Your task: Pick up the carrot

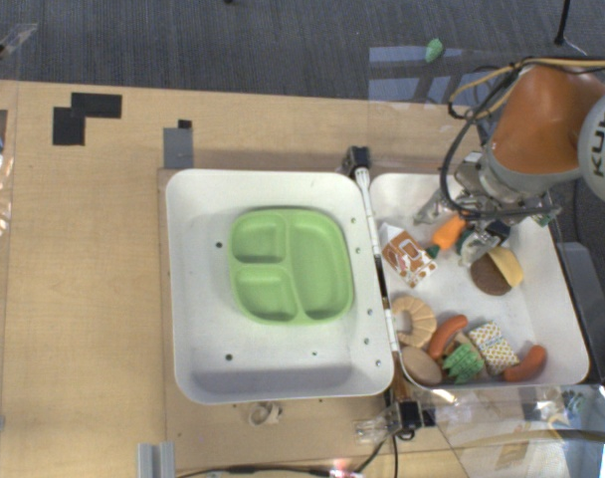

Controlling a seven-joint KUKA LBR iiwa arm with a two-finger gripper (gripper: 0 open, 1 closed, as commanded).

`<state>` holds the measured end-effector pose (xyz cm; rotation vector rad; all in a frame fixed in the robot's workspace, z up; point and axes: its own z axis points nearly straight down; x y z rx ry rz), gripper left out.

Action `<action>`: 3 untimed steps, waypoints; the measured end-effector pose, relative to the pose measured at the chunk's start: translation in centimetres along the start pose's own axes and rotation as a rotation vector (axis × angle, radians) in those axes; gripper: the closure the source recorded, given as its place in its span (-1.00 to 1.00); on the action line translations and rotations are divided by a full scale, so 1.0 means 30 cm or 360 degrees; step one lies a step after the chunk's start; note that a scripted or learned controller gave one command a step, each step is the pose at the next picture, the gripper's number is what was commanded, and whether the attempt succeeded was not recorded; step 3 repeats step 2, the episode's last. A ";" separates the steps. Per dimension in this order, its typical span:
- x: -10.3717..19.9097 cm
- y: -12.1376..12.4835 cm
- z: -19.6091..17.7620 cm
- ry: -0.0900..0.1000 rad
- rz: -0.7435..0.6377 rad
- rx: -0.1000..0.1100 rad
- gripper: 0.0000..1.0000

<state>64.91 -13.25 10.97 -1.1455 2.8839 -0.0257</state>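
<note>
We see the arm point(546, 118) reaching in from the right over the right bin point(566, 307), its gripper point(469, 229) low above the bin's upper part. The carrot point(447, 233) lies just under and beside the gripper, orange with a small green tip pointing down-left; whether it sits between the fingers we cannot tell, nor can we tell how the fingers stand. Left of the carrot is a patterned box point(406, 258), and right of it a brown and tan piece point(496, 271). Along the bin's lower edge lie a round cracker point(415, 317), a sausage point(447, 335), a green toy point(464, 362) and another sausage point(524, 363). The left bin point(198, 297) holds a green tray point(288, 265)
</note>
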 end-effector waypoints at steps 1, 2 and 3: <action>0.070 -0.012 0.062 0.0028 0.0348 -0.0029 -1.00; 0.050 -0.019 0.012 0.0008 0.0340 -0.0013 1.00; 0.050 -0.019 0.012 0.0008 0.0340 -0.0013 1.00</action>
